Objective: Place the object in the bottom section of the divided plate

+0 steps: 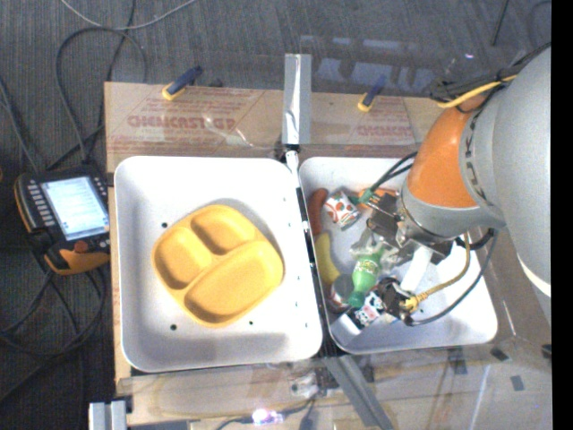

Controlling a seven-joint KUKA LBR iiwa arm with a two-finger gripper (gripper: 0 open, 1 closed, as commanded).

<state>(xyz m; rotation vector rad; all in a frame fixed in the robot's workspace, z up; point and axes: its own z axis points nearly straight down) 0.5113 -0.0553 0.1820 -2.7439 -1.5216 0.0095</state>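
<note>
Over the right bin (pixel 483 325) the arm (pixel 452 164) hangs low, and its gripper (pixel 394 245) is down among a small heap of things: a green bottle (pixel 363 276), a yellow piece like a banana (pixel 327 262), a red and white item (pixel 340 209) and some dark pieces near the front. Whether the gripper is open or closed I cannot tell, because the wrist and cables cover it, and I see nothing clearly held. The yellow divided plate (pixel 219 264) lies in the left bin (pixel 134 330), well apart from the heap, and all its sections look bare. I think the main risk is the crowding: the things touch each other, so the gripper may catch two together, or push the bottle aside and close on nothing. A round bottle can also slip during the carry over the wall between the bins and fall into a wrong section.
</note>
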